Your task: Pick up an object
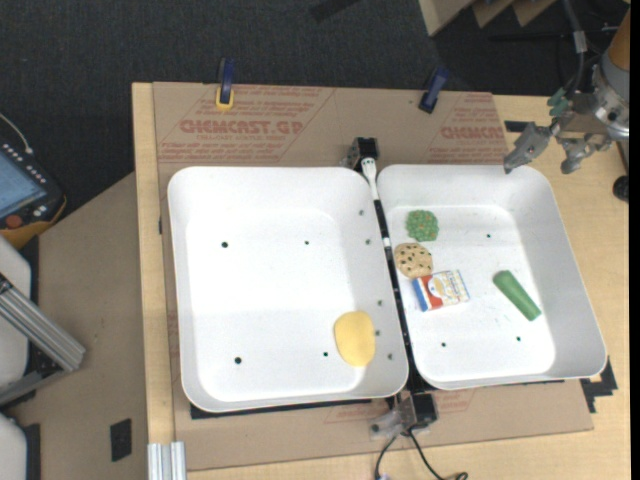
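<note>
Hovering at the far right corner of the right bin [570, 228], gripper [545, 153] spread open with nothing between the fingers [522, 155], so judged as the approach step, grasp not yet begun

Candidates all below and to the left of the gripper, inside the right bin: green round piece [421, 225] nearest, well apart from the fingers; speckled cookie [412, 259] just beyond it, close against the divider; small red, white and blue packet [441, 290] just beside the cookie, farther toward the front; green cylinder [517, 295] almost straight below the gripper, lying at a slant on bare bin floor. Yellow oval piece [355, 338] farthest away, across the divider in the left bin [250, 198], near its front right corner

Calls next, by judgement, for travelling inward over the right bin, picking one target, lining the open fingers across its narrow side and descending. Green cylinder looks the easier choice: free on all sides and slim enough to straddle. Cookie and packet lie close together, so risk of nudging both

Reads "CHEMCAST G.P" in faded red on the cardboard sheet [250, 118] beyond the left bin, far left of the gripper; similar red print closer by, beyond the right bin, too faint to make out. Print on the packet too small to read
</note>
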You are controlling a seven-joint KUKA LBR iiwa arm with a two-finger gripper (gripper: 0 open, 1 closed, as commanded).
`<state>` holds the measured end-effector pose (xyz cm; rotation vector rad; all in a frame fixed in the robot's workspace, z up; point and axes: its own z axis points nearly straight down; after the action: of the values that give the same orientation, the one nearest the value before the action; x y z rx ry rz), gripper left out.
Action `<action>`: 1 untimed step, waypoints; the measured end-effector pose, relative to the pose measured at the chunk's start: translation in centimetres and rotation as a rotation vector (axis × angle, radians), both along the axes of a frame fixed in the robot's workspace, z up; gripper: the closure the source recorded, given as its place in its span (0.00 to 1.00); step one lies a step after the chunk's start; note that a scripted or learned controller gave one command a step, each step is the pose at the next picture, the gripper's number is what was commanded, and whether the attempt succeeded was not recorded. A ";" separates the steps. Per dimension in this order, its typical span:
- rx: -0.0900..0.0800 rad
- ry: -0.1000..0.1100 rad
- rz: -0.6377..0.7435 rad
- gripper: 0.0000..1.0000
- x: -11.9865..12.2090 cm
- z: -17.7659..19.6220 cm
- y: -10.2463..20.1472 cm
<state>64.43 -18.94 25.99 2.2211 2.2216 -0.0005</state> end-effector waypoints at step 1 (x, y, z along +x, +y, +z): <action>-0.001 -0.004 0.001 1.00 0.1 1.1 0.0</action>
<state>64.50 -18.94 27.10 2.2175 2.2201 0.0020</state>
